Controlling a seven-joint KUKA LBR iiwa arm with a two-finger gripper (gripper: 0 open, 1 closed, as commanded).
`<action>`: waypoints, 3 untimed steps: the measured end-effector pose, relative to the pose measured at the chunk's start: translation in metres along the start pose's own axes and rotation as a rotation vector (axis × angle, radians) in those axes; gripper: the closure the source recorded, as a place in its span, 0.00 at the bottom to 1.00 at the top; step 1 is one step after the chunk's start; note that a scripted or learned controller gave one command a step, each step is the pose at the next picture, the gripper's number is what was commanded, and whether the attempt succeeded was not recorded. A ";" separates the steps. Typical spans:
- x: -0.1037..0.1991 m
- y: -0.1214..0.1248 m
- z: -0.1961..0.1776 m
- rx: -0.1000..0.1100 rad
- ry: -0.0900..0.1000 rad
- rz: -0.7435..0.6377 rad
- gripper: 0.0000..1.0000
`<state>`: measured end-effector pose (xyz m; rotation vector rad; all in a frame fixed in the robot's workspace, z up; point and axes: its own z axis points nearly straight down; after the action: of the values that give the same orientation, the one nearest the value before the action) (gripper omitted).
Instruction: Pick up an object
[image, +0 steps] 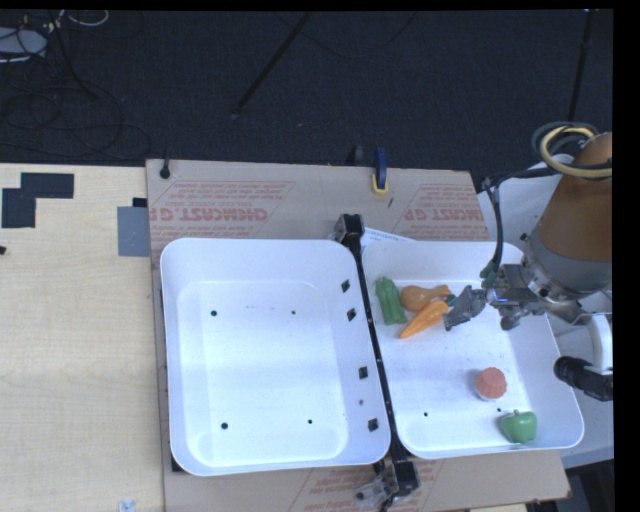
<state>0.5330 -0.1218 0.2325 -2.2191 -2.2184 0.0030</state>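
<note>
From where I stand, the left bin (190, 350) sits beside the right bin (440, 440), the two touching along a black clamped seam. Near the right bin's upper left lie a green vegetable (388, 300), a yellow-orange piece (422, 295) and an orange carrot (424, 319), bunched close together. The gripper (462, 310) hangs just right of the carrot's tip, its dark fingers slightly parted with nothing between them. Further right and lower, a red round object (490, 383) rests on the floor, and a green apple (519, 427) sits in the near right corner.
</note>
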 end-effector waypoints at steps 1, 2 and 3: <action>-0.037 -0.058 0.077 0.008 0.000 0.005 0.00; -0.073 0.043 0.050 -0.010 -0.005 -0.002 0.00; -0.094 -0.058 0.060 0.005 0.000 0.005 0.00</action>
<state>0.4746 -0.2153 0.1723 -2.2221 -2.2098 0.0085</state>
